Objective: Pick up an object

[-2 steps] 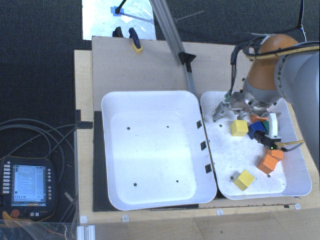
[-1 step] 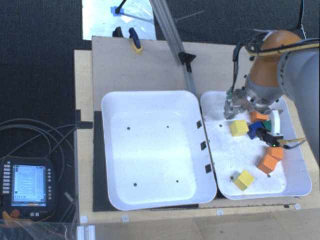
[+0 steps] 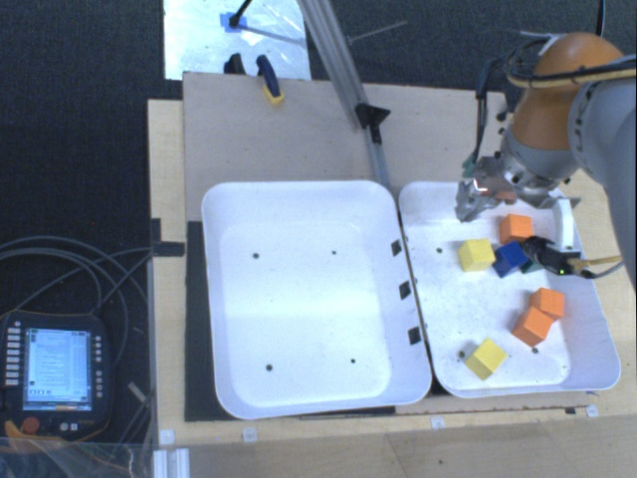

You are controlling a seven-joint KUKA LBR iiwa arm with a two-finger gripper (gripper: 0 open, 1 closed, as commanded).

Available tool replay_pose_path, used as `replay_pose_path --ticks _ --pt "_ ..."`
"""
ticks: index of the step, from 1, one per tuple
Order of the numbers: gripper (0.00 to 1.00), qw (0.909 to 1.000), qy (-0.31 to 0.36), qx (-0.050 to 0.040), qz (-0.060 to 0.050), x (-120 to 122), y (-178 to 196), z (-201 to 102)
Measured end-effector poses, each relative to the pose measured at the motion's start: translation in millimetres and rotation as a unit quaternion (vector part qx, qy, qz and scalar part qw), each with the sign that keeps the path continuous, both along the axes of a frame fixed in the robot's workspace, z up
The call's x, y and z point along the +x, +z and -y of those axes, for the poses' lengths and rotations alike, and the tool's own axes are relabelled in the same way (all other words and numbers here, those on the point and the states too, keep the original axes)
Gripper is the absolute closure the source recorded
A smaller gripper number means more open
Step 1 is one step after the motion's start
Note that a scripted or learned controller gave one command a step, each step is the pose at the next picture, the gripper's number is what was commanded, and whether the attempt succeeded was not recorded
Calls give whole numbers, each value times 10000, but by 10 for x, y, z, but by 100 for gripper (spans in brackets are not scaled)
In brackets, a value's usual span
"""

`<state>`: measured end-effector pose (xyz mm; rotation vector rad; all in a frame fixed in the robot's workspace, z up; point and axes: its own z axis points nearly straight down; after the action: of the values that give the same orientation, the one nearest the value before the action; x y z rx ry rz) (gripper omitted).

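Two white bins side by side on the surface (image 3: 299, 127); the left bin (image 3: 224, 217) beside the right bin (image 3: 597, 366), which holds the blocks; the arm (image 3: 572, 98) reaches in from the right, its gripper (image 3: 476, 199) over the right bin's upper part; whether the jaws are open or closed cannot be told. Yellow block (image 3: 476, 255) just below the gripper; blue block (image 3: 511, 258) beside it; orange block (image 3: 516, 228) above; two orange blocks (image 3: 538, 317) and a second yellow block (image 3: 487, 358) lower down.
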<state>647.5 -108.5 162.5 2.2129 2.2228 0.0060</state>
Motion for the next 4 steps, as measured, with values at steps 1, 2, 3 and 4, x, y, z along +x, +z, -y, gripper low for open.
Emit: replay_pose_path --ticks 1,2,3,4 --pt "100 10000 5 -4 19 36 659 -4" --pt "100 10000 2 2 -14 46 742 -4" --pt "100 10000 30 11 -13 165 695 -547" --pt "100 10000 30 12 -7 300 752 -1067"
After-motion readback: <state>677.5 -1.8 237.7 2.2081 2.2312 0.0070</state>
